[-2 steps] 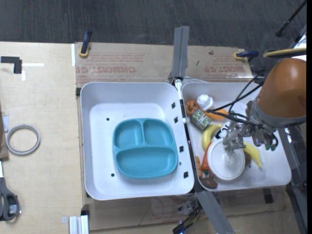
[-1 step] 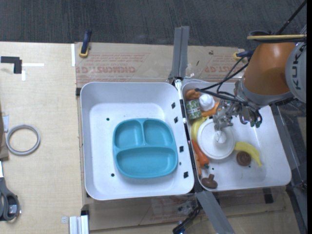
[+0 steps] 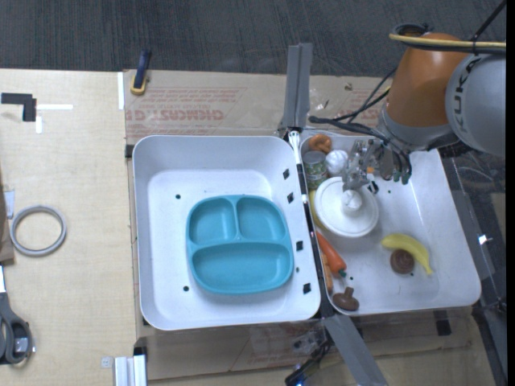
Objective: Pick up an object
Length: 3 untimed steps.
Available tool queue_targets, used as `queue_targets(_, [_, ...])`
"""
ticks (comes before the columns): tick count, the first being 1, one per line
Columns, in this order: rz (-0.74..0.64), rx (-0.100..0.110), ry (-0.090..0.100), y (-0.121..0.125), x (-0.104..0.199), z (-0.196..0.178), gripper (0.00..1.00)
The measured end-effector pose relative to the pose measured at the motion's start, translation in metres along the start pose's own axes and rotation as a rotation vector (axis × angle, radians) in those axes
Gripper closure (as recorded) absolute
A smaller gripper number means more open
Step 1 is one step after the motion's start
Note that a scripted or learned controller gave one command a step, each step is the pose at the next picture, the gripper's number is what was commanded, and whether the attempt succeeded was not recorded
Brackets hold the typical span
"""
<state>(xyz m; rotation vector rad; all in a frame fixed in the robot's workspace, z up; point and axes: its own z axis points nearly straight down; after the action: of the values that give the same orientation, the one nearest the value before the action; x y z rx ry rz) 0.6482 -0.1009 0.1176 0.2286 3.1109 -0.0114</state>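
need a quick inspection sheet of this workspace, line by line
surface: two white bins side by side, left bin, right bin, on a light wooden bench.
job's things: right bin holds a white bowl, banana, carrot, a small can and small brown pieces.
clutter: blue divided plate in the left bin; tape roll and scissors on the bench.
grippers: gripper low over the bowl's far edge.
cables: black cables by the wrist.
surroundings: dark floor beyond the bench.
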Motion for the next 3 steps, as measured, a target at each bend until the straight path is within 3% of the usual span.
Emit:
queue_targets(1, [-0.029,0.003,0.033,-0.020,0.028,0.023,0.00])
queue_targets(2, [-0.053,-0.009,0.048,-0.012,0.001,0.029,0.00])
queue_targets(3, [-0.113,-0.006,0.018,-0.104,0.036,0.024,0.00])
